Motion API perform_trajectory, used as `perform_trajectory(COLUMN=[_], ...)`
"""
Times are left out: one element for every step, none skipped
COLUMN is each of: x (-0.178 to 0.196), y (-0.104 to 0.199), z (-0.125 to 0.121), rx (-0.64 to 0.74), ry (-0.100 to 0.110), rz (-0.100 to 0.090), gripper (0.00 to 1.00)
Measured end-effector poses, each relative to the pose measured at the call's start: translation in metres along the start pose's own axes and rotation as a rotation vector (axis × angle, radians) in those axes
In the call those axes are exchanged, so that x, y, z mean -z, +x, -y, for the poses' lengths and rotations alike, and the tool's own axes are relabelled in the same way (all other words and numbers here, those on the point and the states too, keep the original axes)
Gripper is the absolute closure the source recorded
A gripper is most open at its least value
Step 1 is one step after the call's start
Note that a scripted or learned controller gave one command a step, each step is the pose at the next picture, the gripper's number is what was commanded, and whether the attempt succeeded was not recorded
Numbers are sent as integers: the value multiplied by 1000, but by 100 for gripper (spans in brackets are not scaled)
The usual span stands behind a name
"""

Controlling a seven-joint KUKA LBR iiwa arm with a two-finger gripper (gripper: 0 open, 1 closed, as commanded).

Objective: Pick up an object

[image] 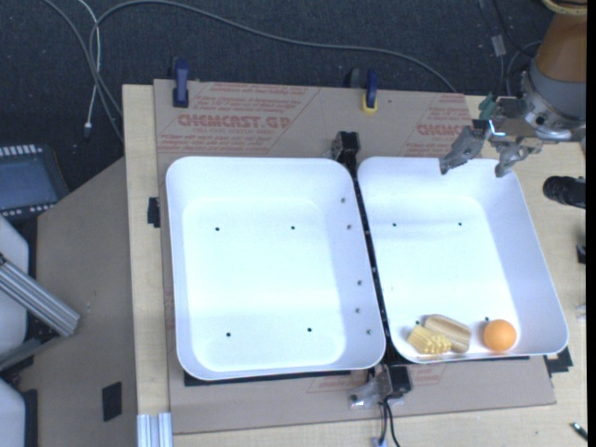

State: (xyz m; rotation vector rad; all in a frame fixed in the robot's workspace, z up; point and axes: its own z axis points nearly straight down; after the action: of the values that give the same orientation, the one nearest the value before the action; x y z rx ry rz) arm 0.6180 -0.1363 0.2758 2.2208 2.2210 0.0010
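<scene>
Three small objects lie along the near edge of the right bin (521, 250): an orange ball (500, 334), a tan bread-roll shape (448, 326) and a yellow corn piece (429, 342) touching it. My gripper (480, 159) hangs over the far edge of the right bin, well away from these objects. Its two grey fingers (457, 155) are spread apart, open, with nothing between them.
The left bin (186, 277) sits beside the right one, a black clip (346, 144) between them at the far side. Both rest on a cardboard sheet (242, 119) held by blue clamps (180, 80). Cables run across the dark floor beyond.
</scene>
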Motion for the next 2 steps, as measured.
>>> perform_trajectory(x=[11, 3], y=[0, 44], z=[0, 7], rx=[0, 4], ry=[-2, 1], rz=[0, -1], gripper=[100, 100])
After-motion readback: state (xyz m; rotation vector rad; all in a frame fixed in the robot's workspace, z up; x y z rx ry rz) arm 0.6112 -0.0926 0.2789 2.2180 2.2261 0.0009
